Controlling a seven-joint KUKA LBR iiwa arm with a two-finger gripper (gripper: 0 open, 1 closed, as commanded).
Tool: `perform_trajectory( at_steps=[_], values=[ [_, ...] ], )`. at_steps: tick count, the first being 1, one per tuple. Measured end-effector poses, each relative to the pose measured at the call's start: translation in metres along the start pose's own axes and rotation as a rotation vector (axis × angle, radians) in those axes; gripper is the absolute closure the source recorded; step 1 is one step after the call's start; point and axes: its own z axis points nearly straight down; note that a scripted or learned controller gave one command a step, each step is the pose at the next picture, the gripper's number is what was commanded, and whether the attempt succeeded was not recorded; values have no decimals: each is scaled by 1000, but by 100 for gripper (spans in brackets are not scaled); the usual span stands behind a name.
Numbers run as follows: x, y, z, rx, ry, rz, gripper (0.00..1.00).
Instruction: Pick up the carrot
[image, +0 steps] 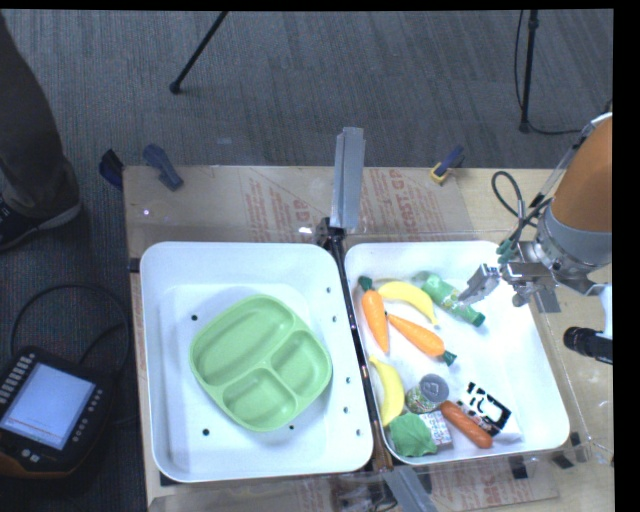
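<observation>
A: From the overhead camera, what is the arm doing?

B: The gripper (487, 283) is hovering in the right bin (553, 385), just beside the green bottle (452, 299). It is carrying nothing; I cannot tell how it is set. I am judging this as the approach step.

A: Where is the carrot lying?

B: A carrot (418, 336) is lying near the bin's middle, slanting, its green end pointing right, just under a banana (408, 296). Two more are sitting there: an upright carrot (375, 318) by the left wall and a low carrot (466, 424) near the front.

A: And next?

B: It is needing to shift left and descend over the middle one, avoiding the banana.
</observation>
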Motion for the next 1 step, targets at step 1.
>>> perform_trajectory(
  at_steps=[1],
  values=[
    [54,-9,125,0,0,70,0]
  ],
)
